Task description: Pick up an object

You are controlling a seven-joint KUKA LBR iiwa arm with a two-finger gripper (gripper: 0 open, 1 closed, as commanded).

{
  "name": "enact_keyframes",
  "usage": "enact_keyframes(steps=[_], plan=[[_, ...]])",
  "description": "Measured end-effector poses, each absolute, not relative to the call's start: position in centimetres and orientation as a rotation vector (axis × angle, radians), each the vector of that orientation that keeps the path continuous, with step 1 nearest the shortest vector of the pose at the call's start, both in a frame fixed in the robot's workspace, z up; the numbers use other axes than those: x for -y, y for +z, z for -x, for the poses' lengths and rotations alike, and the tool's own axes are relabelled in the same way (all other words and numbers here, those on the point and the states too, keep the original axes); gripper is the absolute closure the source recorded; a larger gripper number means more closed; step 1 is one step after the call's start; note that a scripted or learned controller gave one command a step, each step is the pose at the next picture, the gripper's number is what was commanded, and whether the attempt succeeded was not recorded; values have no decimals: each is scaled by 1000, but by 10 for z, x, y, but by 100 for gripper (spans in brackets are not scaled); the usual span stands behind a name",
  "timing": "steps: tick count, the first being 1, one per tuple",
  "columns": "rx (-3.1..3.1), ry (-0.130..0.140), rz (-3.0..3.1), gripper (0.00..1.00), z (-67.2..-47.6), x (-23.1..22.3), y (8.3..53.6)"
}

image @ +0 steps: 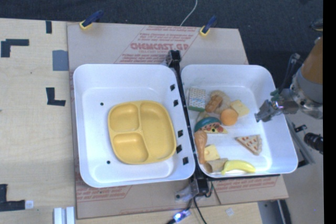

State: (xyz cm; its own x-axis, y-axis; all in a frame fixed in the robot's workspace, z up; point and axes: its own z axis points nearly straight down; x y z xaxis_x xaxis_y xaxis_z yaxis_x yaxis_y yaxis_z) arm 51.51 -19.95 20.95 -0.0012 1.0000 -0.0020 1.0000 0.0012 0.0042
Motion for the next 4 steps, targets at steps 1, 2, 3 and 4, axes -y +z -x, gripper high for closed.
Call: enact_keyframes(steps=[1, 2, 3, 4], plan=[[-2223, 1, -2220, 100, -516, 199, 225], [-2230, 1, -2216, 100, -516, 147, 233], [-2230, -1, -2217, 100, -523, 100, 221], [-2233, 0, -2215, 100, -526, 36, 225]])
